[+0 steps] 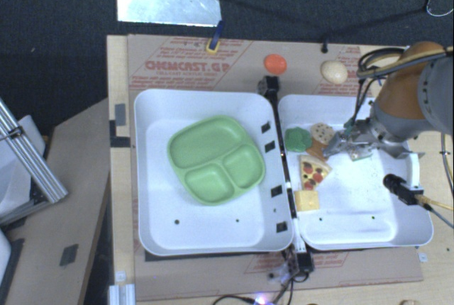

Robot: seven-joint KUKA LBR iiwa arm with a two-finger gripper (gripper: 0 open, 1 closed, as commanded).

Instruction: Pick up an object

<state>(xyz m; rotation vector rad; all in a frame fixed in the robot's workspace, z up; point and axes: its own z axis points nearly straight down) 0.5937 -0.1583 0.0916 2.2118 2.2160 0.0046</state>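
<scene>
Status, pick: not done, by my judgement. My end effector hung low in the right shallow white plastic bin; spread or pressed together, I could not tell. Candidates lay at that bin's left wall: flat green toy leaf, speckled tan cookie, pizza-slice toy, yellow cheese block. Left bin: green divided plastic tray.

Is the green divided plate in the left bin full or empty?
Empty. The green divided plate lies flat in the left bin, and all three compartments show only bare green. The toy foods lie in the right bin.
</scene>
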